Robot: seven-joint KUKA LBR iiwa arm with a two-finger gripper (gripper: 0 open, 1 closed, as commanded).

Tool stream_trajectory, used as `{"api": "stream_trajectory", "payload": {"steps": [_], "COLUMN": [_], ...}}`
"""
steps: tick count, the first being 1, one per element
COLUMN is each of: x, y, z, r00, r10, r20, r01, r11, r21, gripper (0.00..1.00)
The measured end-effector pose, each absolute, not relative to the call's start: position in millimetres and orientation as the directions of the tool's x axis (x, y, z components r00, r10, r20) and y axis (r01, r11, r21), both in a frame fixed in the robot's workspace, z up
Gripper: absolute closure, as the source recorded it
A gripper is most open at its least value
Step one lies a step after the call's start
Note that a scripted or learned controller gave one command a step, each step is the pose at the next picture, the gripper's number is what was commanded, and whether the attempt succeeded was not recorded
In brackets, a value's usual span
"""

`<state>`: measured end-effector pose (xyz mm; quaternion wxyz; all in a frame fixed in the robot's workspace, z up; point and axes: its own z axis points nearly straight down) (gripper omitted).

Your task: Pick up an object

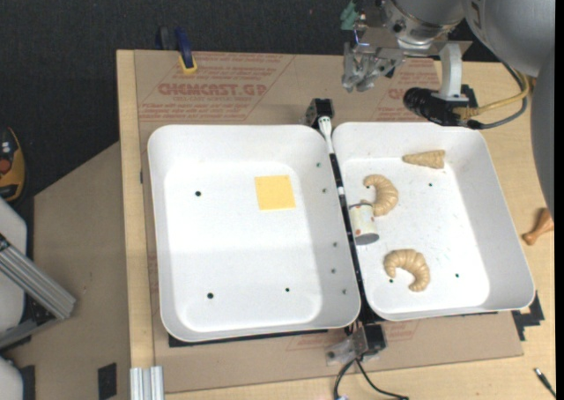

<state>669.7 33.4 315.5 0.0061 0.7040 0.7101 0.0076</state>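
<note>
My hand (364,72) hangs above the tabletop (238,81), just behind the back left corner of the right bin (463,213) and outside its rim. Nothing is in its grasp, and from this angle I cannot tell whether it is released or clenched.

The things I could pick lie inside the right bin. A pale horn-shaped pastry (426,159) rests near its back wall. The upper croissant (382,194) sits in the left half of the bin, and the lower croissant (408,268) is nearer its front wall. A small grey-white cylinder (362,223) lies against the bin's left wall, just beside the upper croissant, close enough to crowd a grasp there.

The left bin (220,253) touches the right bin's left side and holds a flat yellow square (274,193). A blue and yellow clamp (185,50) stands well away from the right bin, off beyond its back left corner.
</note>
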Motion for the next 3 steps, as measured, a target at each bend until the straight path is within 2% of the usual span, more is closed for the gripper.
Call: {"api": "stream_trajectory", "payload": {"steps": [1,2,3], "x": [665.0,667.0,621.8], "y": [86.1,157.1,211.7], "z": [245.9,352.9,267.6], "r00": [-0.005,-0.009,-0.007], "r10": [1.000,1.000,1.000], "r20": [0.002,0.005,0.000], "r01": [1.000,1.000,1.000], "r11": [0.005,0.009,0.007], "r21": [-0.008,0.014,-0.012], "gripper": [1.00,1.00,1.00]}}
